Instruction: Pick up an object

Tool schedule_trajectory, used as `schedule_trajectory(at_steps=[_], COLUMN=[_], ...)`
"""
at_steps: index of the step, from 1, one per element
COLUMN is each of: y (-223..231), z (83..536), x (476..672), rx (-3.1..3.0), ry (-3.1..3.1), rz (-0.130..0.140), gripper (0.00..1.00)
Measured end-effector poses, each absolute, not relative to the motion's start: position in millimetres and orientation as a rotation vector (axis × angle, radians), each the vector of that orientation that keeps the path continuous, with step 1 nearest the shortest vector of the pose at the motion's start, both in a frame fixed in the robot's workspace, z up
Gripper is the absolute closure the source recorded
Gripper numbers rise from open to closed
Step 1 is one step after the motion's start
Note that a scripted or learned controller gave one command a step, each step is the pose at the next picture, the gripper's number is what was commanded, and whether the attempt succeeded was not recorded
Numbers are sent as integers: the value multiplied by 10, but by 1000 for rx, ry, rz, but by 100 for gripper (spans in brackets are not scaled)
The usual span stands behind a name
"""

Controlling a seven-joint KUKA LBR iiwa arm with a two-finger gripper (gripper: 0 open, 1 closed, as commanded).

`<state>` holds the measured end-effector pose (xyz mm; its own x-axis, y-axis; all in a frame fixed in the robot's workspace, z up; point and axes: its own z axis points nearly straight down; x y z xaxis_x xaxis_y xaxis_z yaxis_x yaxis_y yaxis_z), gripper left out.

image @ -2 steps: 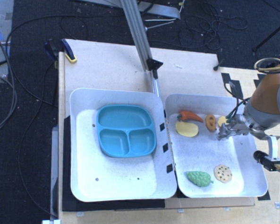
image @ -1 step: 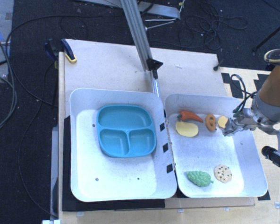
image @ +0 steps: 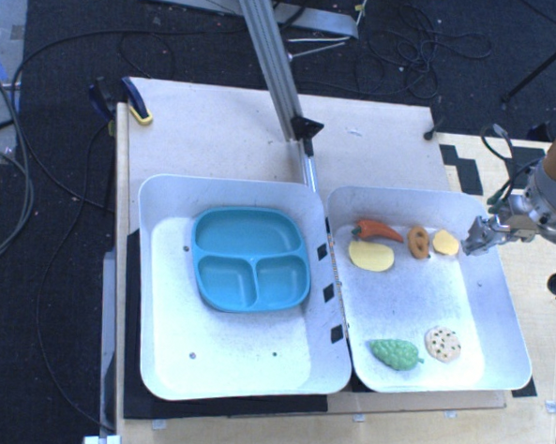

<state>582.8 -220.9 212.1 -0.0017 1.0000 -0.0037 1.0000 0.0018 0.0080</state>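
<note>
Small yellow piece [image: 445, 243] lies at the right bin's [image: 498, 305] 1 o'clock corner, beside a brown ring [image: 418, 242]. Gripper [image: 477, 236] sits just at its 3 o'clock, low over the rim; finger state too blurred to tell. Arm cut off at frame edge.
</note>
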Motion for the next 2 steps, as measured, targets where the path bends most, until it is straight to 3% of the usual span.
schedule_trajectory(at_steps=[1, 2], y=[-2191, -2192], z=[2766, 3004], x=[5830, 5842], rx=[2212, 2215], ry=[2219, 2221], rz=[5, 3], gripper=[100, 100])
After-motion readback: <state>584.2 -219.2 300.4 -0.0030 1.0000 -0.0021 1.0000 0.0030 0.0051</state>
